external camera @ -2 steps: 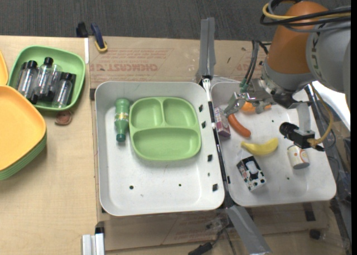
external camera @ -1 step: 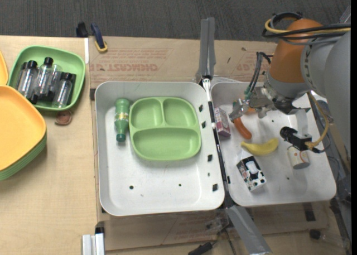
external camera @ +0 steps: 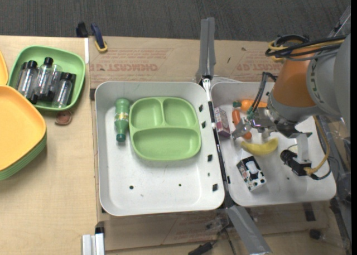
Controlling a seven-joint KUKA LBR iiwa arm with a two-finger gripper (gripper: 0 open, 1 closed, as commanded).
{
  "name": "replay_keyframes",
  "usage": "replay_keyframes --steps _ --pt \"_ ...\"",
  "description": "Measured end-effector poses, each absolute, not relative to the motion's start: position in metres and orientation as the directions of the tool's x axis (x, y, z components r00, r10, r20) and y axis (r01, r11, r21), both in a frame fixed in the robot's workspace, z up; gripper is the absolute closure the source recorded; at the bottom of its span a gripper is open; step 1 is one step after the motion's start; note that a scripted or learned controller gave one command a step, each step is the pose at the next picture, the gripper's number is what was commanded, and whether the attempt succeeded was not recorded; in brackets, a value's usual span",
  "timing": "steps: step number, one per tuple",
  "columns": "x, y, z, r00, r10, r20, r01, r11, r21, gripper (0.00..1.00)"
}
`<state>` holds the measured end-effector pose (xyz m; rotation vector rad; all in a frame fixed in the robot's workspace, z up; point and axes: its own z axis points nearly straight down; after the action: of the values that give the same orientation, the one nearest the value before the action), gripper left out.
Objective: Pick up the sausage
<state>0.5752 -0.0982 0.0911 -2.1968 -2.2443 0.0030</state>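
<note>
Jaws (external camera: 247,127) hang low in the right bin (external camera: 279,192), whether spread or pressed together I cannot tell, just above the banana (external camera: 260,147). Close at their upper left lies the sausage (external camera: 236,116), red-orange, beside a small orange piece (external camera: 245,104). Left of centre, the green divided plate (external camera: 164,127) sits in the left bin (external camera: 156,192).

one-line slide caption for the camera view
KUKA arm's gripper hovers in the right bin above a banana; green divided plate lies in the left bin.
</note>
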Motion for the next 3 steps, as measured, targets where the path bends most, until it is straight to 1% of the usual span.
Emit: replay_keyframes --steps 1,2,3 --pt "0.575 -0.100 0.100 -0.017 1.000 -0.001 1.000 0.017 -0.003 1.00" --pt "0.549 -0.105 0.090 -0.136 0.991 0.001 0.991 0.136 -0.004 1.00" --pt "0.590 -0.127 0.091 -0.146 0.989 -0.001 0.989 0.146 -0.001 1.00"
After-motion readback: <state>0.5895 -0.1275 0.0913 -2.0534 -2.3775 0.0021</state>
